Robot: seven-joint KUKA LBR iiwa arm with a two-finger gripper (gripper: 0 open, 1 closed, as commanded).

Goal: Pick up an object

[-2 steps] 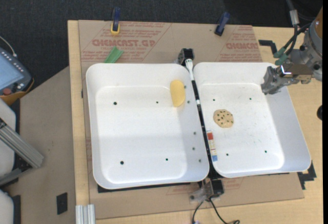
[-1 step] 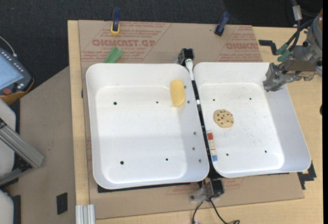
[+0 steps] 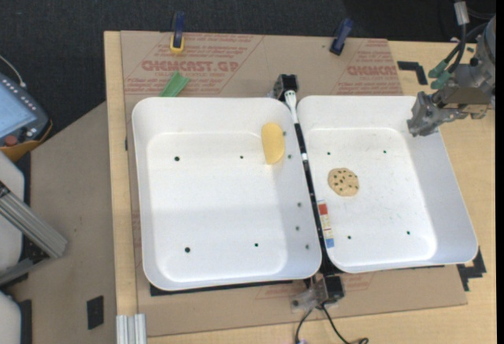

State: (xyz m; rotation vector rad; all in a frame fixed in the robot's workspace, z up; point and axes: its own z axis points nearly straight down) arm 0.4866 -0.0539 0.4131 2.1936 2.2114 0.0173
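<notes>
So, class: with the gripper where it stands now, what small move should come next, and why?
Probably a short move left and toward the camera, bringing the gripper above the cookie. The gripper sits at the right bin's far right corner, the cookie lies apart near that bin's middle, and the yellow piece lies farther off in the left bin.

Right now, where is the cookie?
The cookie lies flat in the right bin, left of its middle, near the divider between the bins, well down-left of the gripper.
</notes>
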